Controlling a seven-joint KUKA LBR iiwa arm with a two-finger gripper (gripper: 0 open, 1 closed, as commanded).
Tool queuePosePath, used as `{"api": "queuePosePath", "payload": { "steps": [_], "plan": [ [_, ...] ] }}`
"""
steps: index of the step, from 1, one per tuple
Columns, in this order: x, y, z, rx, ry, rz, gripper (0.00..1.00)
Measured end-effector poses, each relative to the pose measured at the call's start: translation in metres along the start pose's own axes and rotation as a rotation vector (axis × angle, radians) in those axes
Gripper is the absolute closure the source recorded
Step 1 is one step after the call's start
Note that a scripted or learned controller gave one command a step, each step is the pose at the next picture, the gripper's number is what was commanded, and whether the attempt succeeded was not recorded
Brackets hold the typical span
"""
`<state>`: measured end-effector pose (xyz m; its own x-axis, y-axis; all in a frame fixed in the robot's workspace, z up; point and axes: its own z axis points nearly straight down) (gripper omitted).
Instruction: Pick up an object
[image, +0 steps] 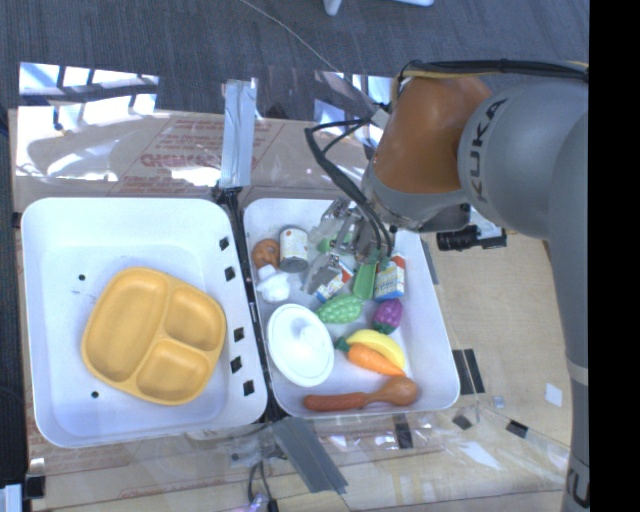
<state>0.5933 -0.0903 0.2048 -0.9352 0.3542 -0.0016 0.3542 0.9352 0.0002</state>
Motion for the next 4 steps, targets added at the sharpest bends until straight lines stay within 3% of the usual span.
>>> {"api": "queuePosePath", "payload": {
  "steps": [1, 2, 3, 4],
  "plan": [
    [-0.033, -0.009, 0.086, -0.006, -0.029, -0.090, 0.00],
    [-0.022, 0.003, 0.091, -0.013, -0.046, 0.082, 0.00],
    [-0.008, -0.012, 0.086, -0.012, -0.045, 0.096, 0.00],
    [0.009, -0.011, 0.090, -0.020, -0.056, 0.276, 0.00]
  ]
}}
